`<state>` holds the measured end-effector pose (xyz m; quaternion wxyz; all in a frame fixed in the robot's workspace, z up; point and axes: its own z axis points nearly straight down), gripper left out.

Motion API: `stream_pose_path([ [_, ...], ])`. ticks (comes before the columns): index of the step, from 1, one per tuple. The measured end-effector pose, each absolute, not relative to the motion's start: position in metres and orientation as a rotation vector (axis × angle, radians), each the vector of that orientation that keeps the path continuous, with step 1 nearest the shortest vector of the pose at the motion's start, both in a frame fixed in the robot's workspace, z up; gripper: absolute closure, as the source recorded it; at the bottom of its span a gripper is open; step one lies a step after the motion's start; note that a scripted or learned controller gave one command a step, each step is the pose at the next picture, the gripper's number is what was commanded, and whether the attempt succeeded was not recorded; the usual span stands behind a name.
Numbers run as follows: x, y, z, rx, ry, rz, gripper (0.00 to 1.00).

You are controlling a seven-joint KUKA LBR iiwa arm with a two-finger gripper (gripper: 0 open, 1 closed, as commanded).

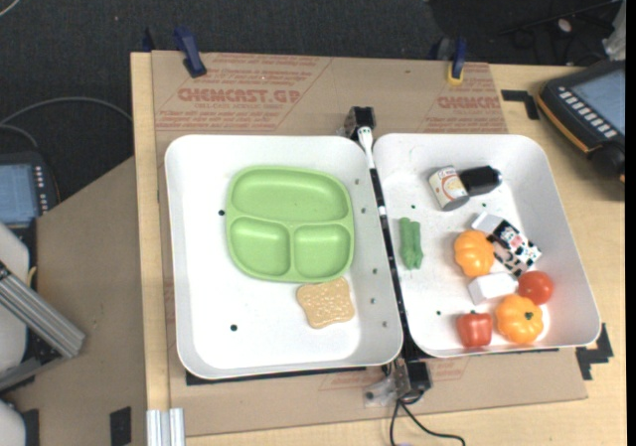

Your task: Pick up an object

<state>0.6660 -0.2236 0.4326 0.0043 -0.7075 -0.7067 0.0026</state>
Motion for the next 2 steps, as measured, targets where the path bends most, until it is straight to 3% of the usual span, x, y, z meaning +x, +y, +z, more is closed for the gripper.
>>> stream_pose_path([
  [1, 0.602, -0.115, 0.409, -2.208, -2.225, 0.001, 1.0],
  [2, 0.633, -0.162, 0.545, -2.238, -2.232, -0.013, 1.0],
])
